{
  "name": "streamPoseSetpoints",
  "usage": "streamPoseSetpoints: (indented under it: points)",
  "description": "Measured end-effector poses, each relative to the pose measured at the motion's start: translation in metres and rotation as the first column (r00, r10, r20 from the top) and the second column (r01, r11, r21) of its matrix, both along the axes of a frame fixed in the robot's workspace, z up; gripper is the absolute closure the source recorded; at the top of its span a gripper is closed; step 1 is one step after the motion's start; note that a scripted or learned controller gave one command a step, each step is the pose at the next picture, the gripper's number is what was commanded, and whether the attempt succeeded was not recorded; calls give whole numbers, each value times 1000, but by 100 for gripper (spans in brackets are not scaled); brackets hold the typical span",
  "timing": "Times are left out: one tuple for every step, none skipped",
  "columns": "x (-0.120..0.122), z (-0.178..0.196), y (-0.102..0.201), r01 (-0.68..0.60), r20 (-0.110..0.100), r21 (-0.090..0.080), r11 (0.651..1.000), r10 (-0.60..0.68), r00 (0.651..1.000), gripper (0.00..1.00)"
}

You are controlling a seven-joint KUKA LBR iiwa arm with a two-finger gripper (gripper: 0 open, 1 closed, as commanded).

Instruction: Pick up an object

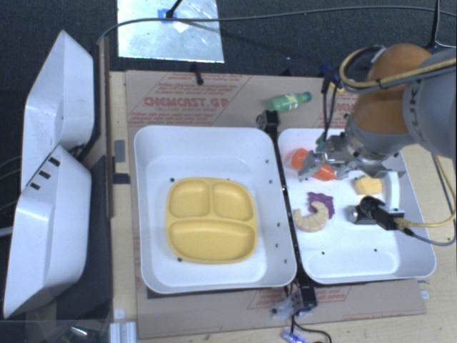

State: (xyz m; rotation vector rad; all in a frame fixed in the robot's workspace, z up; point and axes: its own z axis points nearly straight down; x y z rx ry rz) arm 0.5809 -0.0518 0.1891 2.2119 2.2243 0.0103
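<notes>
While claw point(315, 164) hovers — beside orange piece point(300, 156)

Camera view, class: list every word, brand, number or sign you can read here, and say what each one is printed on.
"CHEMCAST GP" in red letters on the brown board behind the left bin.
Smaller red print around it on that board: too blurred to read.
Red print on the board's front strip below the bins: too blurred to read.
Green bottle label: too small to read.
</notes>
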Motion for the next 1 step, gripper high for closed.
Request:
streamPoseSetpoints:
  points:
    - [-14, 104, 52, 0, 2, 1, 1000, 0, 1000, 0]
